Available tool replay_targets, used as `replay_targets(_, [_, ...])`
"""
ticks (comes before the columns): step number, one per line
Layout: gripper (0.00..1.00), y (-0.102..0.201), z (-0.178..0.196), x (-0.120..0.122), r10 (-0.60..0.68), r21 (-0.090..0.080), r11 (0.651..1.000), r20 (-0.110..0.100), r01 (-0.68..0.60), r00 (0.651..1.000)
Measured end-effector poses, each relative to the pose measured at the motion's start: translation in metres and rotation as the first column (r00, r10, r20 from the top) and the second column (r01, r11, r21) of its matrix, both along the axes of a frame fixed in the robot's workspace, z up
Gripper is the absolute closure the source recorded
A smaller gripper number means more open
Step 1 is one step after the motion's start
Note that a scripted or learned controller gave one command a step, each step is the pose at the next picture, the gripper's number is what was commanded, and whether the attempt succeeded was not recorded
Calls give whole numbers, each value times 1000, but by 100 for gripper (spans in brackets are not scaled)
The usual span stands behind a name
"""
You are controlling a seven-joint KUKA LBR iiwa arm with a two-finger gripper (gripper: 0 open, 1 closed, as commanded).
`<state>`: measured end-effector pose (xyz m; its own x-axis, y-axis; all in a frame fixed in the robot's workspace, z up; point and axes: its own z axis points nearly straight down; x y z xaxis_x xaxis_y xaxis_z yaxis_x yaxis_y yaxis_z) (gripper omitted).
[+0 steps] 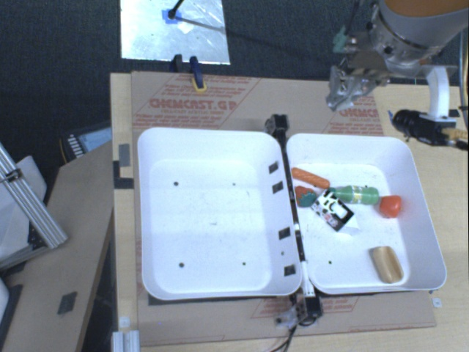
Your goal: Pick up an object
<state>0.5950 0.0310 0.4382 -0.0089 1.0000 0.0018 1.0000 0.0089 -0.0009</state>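
1. Nearest you, at the front of the right bin (421,196), a tan bread-roll-shaped piece (386,263) lies alone, well apart from the other objects. It is the safest target, but its rounded sides may let it squirt out of a closing grip if you come down off-centre.

2. Further back, in the middle of that bin, a black-and-white packet (335,211) lies flat on the floor. You risk scraping the bin and closing on nothing, because a flat thing gives the gripper little to catch.

3. Just behind it, a green bottle (355,194) lies on its side, touching or nearly touching the packet, with a small teal piece (308,198) beside them. A red-orange ball (390,206) sits just right of the bottle and may roll if nudged.

4. An orange carrot (310,176) lies at a slant near the divider between the bins. A descent here may strike the bin wall.

5. The left bin (154,196) holds no objects.

6. Farthest back, the gripper (343,100) hangs above the bench beyond the right bin's rear rim, holding nothing. Whether its jaws are spread or pressed together cannot be told. From here, a long reach into a crowded cluster may knock neighbours aside.
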Motion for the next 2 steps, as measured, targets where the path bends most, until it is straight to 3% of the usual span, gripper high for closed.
replay_targets(1, [100,15,-93,-84,-3,-1,1000,-12,3,1000])
replay_targets(2, [100,50,-44,-109,-1,1,1000,7,1,1000])
